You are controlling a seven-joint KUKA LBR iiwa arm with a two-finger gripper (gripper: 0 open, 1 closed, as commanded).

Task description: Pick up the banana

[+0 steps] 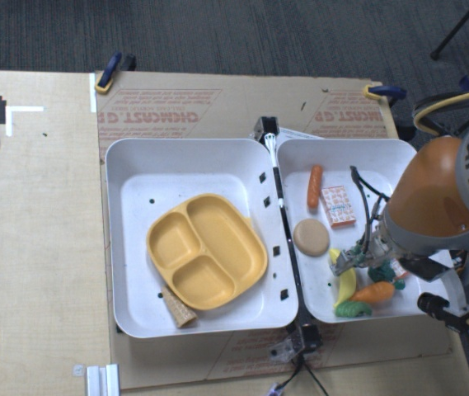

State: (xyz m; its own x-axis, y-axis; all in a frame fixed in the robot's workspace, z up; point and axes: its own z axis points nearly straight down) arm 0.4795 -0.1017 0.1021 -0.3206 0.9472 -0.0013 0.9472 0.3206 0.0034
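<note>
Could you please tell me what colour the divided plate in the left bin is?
The divided plate is yellow, seen clearly in the camera view.

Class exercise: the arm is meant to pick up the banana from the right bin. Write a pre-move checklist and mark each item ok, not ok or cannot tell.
1. Banana visible in right bin: ok.
2. Pincer positioned over banana's upper end: ok.
3. Banana between pincer's tips: cannot tell.
4. Space around banana free: not ok; carrot and a green item crowd it.
5. Cookie apart from banana: ok.
</note>
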